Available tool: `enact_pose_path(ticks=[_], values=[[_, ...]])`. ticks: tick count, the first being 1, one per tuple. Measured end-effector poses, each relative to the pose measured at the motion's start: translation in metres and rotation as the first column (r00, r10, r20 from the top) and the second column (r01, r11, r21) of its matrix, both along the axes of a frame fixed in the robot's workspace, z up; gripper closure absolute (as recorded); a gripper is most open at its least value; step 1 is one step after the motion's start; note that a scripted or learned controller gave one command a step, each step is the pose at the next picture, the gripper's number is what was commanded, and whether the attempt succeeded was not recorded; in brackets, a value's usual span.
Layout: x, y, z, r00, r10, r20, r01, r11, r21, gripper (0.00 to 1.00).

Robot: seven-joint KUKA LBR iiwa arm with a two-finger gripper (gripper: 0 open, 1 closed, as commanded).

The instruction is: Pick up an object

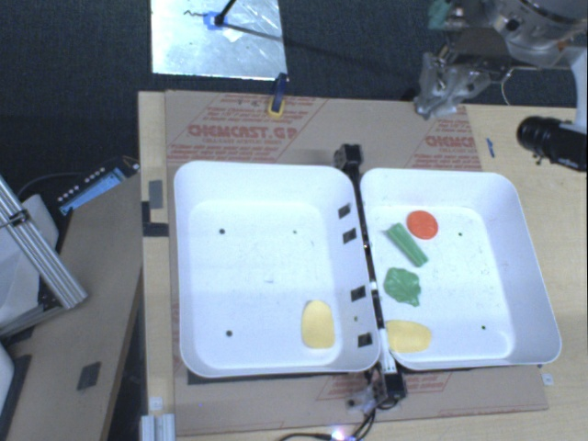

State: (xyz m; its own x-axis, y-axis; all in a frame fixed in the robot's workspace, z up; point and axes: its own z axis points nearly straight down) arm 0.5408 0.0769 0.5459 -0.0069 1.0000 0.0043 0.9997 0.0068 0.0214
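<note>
My gripper (439, 99) hangs high above the bench, beyond the far edge of the right bin (528, 274), with nothing seen between its fingers. In the right bin lie an orange disc (422, 224), a green stick (405, 244) beside it, a crumpled green piece (402, 286) and a yellow oval piece (407, 336) near the front left corner. The left bin (202, 246) holds one pale yellow piece (318, 324) near its front right corner.
A row of black clips (354, 237) runs along the seam between the two bins. A shiny metal sheet (219, 26) lies on the floor beyond the bench. An aluminium frame (37, 255) stands at the left.
</note>
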Motion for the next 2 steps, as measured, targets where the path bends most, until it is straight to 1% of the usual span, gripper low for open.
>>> enact_pose_path(ticks=[1,2], values=[[-0.057,0.057,-0.01,1.0,0.005,-0.02,-0.005,1.0,-0.002,1.0],[0.001,-0.033,-0.011,1.0,-0.015,-0.018,0.015,1.0,-0.007,1.0]])
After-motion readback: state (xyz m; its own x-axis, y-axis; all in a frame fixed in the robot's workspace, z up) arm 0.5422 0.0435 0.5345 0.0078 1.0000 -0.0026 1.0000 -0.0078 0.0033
